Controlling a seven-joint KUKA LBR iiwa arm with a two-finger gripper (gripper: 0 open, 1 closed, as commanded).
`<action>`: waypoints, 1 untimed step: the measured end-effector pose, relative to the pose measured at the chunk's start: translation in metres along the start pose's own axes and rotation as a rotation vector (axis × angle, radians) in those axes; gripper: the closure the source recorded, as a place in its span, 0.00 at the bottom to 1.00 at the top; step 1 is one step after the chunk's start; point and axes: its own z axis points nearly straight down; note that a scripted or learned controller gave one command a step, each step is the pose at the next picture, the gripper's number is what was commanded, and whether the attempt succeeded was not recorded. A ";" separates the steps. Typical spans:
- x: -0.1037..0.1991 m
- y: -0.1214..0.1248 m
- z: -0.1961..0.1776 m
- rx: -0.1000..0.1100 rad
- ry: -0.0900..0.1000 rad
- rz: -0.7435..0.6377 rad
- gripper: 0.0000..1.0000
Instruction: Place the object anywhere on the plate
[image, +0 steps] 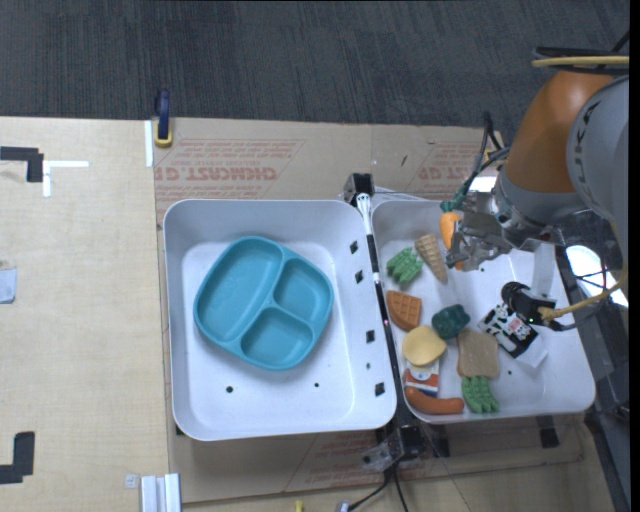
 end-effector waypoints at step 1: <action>0.059 -0.036 -0.031 0.000 0.002 0.147 1.00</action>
